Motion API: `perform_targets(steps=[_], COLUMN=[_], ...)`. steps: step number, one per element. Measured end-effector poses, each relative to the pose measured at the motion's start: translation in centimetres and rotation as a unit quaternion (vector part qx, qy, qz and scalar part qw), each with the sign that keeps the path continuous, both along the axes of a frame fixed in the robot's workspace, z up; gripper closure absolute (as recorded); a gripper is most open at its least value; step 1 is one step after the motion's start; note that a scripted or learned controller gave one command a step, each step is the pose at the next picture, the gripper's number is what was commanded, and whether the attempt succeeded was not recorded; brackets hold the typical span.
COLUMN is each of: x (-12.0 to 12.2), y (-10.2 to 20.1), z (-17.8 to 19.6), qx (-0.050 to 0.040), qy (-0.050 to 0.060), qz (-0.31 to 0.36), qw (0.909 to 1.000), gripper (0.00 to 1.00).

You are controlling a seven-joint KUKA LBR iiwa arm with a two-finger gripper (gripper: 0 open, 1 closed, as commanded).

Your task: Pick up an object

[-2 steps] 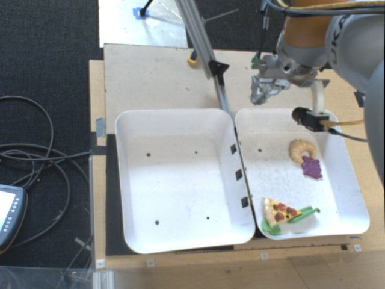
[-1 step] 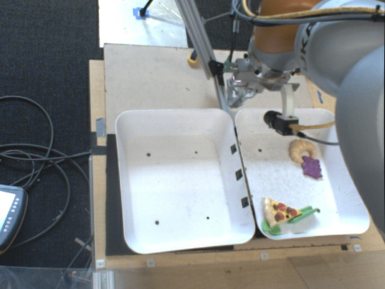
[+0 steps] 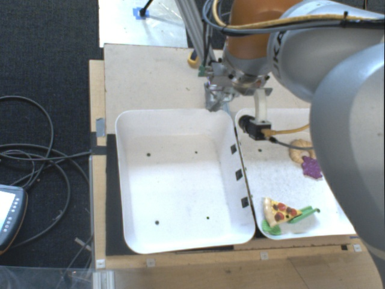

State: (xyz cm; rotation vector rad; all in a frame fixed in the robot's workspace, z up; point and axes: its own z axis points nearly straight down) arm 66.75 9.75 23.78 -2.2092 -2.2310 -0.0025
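Note:
My gripper (image 3: 217, 100) hangs over the far rim of the left bin (image 3: 122, 138), near the corner where the two bins meet. The right bin (image 3: 271, 171) holds a toy pizza slice (image 3: 279, 211) with a green piece (image 3: 302, 214) beside it at the near end. Farther back lie a purple bunch of grapes (image 3: 311, 167) and a tan object (image 3: 298, 152), partly hidden by the arm. Nothing shows under the gripper.
The grey arm covers the right bin's far right side. A black fitting with a cable (image 3: 254, 127) hangs off the wrist over that bin. Black clips (image 3: 239, 174) mark the shared bin wall. Cables (image 3: 36, 161) and a pendant (image 3: 8, 213) lie on the floor to the left.

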Motion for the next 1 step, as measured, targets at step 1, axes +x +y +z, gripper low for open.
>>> perform_targets(steps=[1], x=[0.05], y=[-0.34], z=[0.07], qx=[-0.0009], qy=[-0.001], qz=[-0.003], qw=[1.0], gripper=[0.0])
